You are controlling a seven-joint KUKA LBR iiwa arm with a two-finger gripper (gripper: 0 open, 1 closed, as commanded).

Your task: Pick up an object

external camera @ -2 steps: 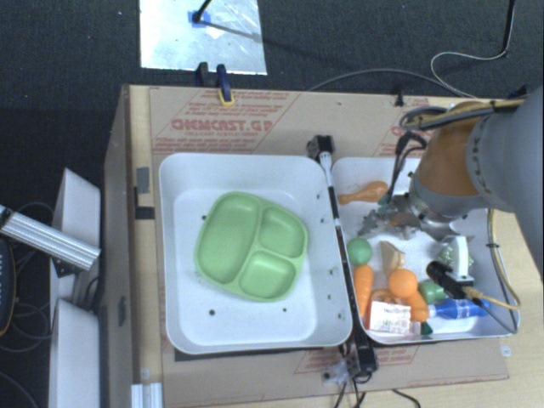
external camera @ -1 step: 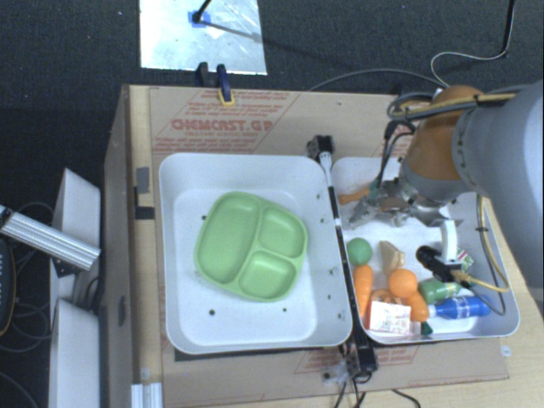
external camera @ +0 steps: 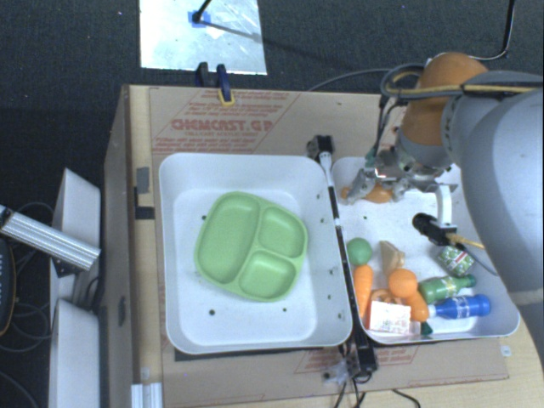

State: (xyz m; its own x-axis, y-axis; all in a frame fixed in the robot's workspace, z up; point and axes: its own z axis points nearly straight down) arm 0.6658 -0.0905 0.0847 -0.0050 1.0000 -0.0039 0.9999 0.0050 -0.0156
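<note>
The gripper [external camera: 380,185] hangs low over the far corner of the right bin [external camera: 501,320], directly above a small orange object [external camera: 379,195]; whether it grips it cannot be told.

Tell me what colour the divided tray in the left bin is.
Light green; the divided tray shows plainly in the camera view, lying in the left bin.
</note>
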